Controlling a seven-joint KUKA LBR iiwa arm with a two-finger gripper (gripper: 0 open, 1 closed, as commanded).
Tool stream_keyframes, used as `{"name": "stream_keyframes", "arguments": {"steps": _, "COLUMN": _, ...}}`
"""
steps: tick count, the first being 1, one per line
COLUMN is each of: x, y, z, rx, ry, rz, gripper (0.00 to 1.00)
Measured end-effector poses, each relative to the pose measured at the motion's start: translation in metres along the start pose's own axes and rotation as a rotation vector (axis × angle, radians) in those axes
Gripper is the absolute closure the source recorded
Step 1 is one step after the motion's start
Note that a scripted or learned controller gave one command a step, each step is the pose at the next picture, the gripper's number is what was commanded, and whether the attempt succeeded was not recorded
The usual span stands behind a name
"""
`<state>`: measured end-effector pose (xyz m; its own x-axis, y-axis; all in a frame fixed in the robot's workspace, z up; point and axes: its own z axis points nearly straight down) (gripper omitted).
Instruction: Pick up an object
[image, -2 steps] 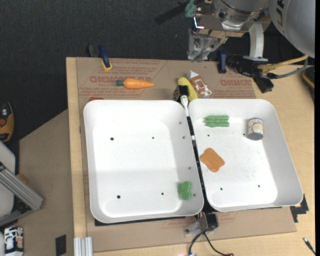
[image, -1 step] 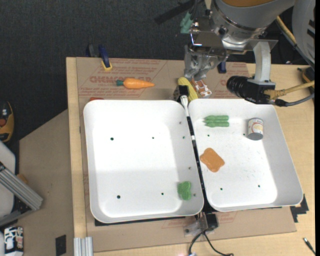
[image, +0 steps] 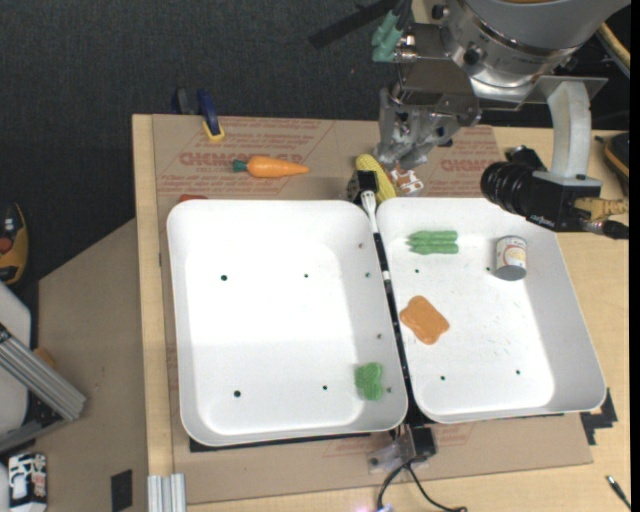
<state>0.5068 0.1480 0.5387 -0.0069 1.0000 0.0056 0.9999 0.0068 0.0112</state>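
My gripper (image: 412, 150) hangs above the back edge of the right bin (image: 560, 330), near the divide between the two bins. A small red and white thing (image: 406, 182) sits just beneath it on the brown board; whether the gripper touches it I cannot tell. In the right bin lie a green pod-like piece (image: 432, 241), a small grey can (image: 510, 257) and an orange flat piece (image: 424, 320). The left bin (image: 260, 300) holds a small green lump (image: 369, 380) near its front right corner.
Behind the bins, on the brown board, lie an orange carrot (image: 270, 168), a yellow item (image: 368, 170) by the bins' divide and a blue and yellow clamp (image: 208, 115). An aluminium rail (image: 35, 375) slants at the left edge.
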Motion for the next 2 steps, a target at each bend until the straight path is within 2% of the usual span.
{"name": "stream_keyframes", "arguments": {"steps": 1, "x": -0.149, "y": -0.03, "z": 0.001, "rx": 0.011, "ry": -0.009, "rz": 0.024, "gripper": 1.0}}
{"name": "stream_keyframes", "arguments": {"steps": 2, "x": -0.219, "y": -0.029, "z": 0.002, "rx": 0.009, "ry": -0.008, "rz": 0.016, "gripper": 1.0}}
